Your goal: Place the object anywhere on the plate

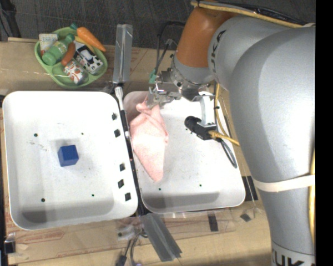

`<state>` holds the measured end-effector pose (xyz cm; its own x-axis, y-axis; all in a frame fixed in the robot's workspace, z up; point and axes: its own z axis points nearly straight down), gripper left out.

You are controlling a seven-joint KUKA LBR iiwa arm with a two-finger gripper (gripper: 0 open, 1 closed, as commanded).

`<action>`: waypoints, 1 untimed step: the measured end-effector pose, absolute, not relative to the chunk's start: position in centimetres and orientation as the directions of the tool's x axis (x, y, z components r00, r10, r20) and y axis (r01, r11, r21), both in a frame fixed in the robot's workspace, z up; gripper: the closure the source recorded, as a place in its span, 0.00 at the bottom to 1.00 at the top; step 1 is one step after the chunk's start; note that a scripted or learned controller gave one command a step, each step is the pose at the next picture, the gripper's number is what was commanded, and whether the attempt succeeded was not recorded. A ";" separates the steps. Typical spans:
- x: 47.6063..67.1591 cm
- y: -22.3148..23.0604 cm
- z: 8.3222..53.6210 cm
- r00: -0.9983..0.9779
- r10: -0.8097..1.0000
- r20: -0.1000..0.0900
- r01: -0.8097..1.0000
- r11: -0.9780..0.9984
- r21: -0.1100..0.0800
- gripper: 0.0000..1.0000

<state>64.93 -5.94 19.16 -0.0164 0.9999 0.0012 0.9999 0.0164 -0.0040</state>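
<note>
Two shallow white bins sit side by side on the wooden desk [22,51]. Inside the left bin [22,121] lies a small blue cube [68,155], well apart from everything else. A pink cloth [150,140] drapes along the left side of the right bin [227,190], its upper end pinched in the gripper [154,100], which is closed on the fabric at the bin's far corner. Beyond the left bin, a green bowl [44,62] holds a carrot [90,37] and other toy food.
</note>
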 end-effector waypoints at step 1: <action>64.9 -5.8 23.2 -0.024 1.000 0.001 1.000 0.024 -0.003 1.00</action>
